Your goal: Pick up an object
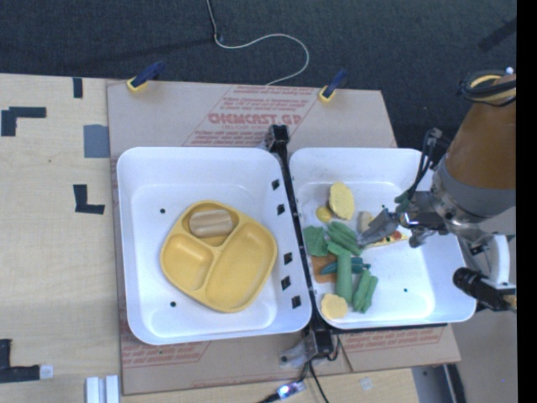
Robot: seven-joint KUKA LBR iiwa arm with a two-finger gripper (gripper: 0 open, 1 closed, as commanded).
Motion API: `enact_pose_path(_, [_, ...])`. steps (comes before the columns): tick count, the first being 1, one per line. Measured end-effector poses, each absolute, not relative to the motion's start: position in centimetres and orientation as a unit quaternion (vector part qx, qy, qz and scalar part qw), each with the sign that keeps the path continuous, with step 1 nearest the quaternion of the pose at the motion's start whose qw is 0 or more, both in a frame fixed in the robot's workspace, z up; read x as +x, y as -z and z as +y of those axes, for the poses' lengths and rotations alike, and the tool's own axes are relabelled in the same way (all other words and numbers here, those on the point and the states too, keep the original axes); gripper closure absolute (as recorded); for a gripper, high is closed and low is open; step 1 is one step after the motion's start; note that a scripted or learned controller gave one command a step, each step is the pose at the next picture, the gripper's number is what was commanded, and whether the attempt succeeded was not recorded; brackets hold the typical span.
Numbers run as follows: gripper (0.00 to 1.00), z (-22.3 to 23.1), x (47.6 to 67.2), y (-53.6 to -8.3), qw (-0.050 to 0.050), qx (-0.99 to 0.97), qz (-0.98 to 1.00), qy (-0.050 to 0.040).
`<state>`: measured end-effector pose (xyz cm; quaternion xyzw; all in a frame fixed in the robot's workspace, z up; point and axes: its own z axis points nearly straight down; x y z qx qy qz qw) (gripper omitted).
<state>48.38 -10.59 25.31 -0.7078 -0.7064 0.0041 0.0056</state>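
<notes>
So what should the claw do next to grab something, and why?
Probably dip a little lower and left toward the green pieces. The claw hangs over the right bin beside that pile, with nothing seen between its fingers, and those pieces lie closest.

The gripper point(379, 225) hides part of a small yellow-and-red piece point(391, 239) in the right bin point(419, 305), too small to name. The arm point(482, 154) is cut off at the right edge. Whether the gripper's tips pinch anything cannot be told.

arm: reaching in from right | claw point(375, 227): low, pointing left
</notes>
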Motion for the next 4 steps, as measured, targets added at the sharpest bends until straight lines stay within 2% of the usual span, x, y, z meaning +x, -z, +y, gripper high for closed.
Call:
enact_pose_path(1, [0.0, -10.6, 48.6, -25.8, 0.001, -0.707, -0.708, -0.001])
enact_pose_path(2, [0.0, -11.0, 49.4, -20.3, 0.003, -0.707, -0.707, -0.0022])
enact_pose_path(3, [0.0, -10.5, 49.1, -15.8, 0.004, -0.707, -0.707, -0.0026])
enact_pose_path(4, [0.0, -10.5, 48.9, -9.4, 0.002, -0.707, -0.707, -0.0019])
